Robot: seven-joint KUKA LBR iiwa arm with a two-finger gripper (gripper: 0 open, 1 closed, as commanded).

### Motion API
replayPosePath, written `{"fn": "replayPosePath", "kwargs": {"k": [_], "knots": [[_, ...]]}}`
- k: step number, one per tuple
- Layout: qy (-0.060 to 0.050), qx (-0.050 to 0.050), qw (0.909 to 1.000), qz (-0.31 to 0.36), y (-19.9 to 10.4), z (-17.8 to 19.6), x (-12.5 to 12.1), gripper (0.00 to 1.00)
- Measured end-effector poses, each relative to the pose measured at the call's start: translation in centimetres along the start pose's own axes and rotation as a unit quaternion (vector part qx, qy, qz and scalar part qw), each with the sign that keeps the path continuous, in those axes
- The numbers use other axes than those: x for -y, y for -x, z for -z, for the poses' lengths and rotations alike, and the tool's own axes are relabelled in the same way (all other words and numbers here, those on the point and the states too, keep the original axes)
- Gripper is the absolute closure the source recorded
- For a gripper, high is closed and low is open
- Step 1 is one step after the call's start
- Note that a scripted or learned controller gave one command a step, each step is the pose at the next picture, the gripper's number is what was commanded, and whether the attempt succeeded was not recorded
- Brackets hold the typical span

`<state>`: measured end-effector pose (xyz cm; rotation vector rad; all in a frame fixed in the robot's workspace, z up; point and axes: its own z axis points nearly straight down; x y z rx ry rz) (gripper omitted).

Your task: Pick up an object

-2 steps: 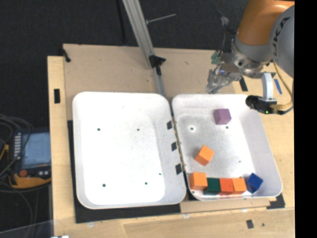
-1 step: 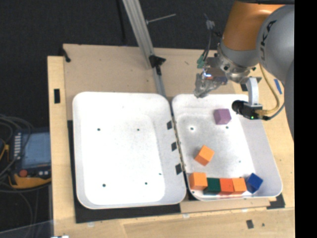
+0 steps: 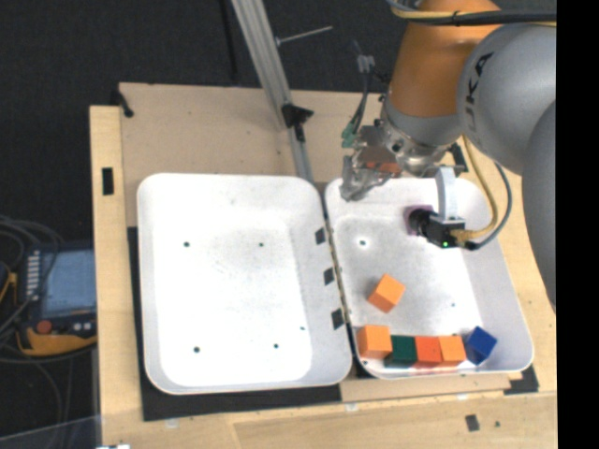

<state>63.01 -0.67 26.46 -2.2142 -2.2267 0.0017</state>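
My gripper point(image 3: 357, 185) hangs over the far left corner of the right bin point(image 3: 487, 251), just above its floor. A small reddish patch shows at the gripper's body, and I cannot tell what it is. A lone orange block point(image 3: 386, 292) lies tilted in the middle of that bin, well in front of the gripper. Along the bin's front wall sits a row of blocks: orange point(image 3: 375, 340), green point(image 3: 403, 350), red-orange point(image 3: 429, 350), orange point(image 3: 452, 349) and blue point(image 3: 480, 343).
The left bin point(image 3: 225, 279) lies beside the right one, a ridge with black clips point(image 3: 329, 274) between them. A slanted metal rail point(image 3: 271, 73) rises behind the bins. A black cable connector point(image 3: 432, 224) dangles over the right bin's back.
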Motion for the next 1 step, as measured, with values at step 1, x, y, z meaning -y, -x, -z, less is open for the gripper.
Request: {"fn": "replayPosePath", "kwargs": {"k": [1], "knots": [[0.0,0.0,1.0,0.001,-5.77,-0.4,0.73,1.0]]}}
